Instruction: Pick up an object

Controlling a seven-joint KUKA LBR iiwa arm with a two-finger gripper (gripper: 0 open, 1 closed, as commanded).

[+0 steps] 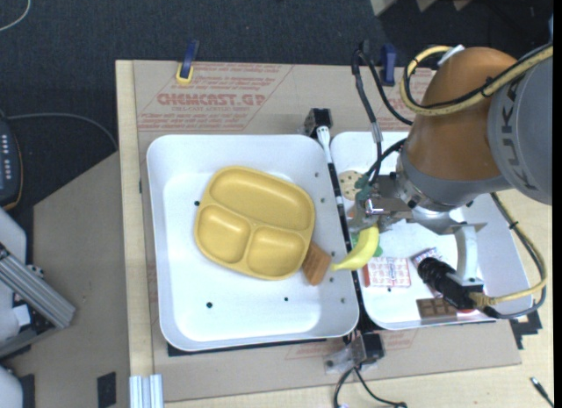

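Yellow and curved, a banana (360, 249) lies across the divide between the two white bins — just below the gripper (372, 208), whose grip cannot be told. A yellow sectioned tray (253, 221) fills the left bin (176, 248), a brown block (316, 265) touching its edge.

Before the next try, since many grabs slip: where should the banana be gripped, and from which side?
Probably across the banana's middle, coming straight down with the jaws closing across its narrow width. It lies curved over the seam between the left bin and right bin, lower tip by the brown block, so the ends look crowded.
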